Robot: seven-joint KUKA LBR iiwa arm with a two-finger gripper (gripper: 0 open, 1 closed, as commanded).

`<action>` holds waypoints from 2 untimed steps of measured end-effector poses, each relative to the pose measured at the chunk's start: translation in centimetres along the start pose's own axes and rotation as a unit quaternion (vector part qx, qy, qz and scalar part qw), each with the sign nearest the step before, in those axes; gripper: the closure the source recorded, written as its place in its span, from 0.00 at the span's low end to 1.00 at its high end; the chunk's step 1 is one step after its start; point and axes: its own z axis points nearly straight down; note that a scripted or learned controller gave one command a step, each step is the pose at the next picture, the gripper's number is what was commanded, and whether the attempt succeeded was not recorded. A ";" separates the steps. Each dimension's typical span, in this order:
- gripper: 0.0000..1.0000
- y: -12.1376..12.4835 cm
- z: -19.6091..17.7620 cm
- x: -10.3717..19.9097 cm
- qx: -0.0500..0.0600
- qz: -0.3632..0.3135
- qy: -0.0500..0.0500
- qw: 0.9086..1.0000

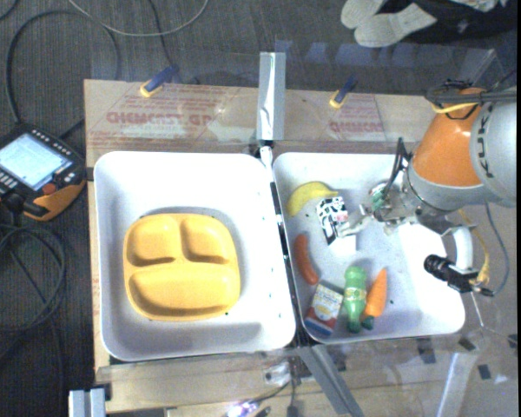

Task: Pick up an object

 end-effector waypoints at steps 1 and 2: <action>0.00 -7.5 3.5 3.1 0.001 -0.063 -0.001 0.998; 1.00 -7.3 2.8 3.3 0.000 -0.064 0.001 0.998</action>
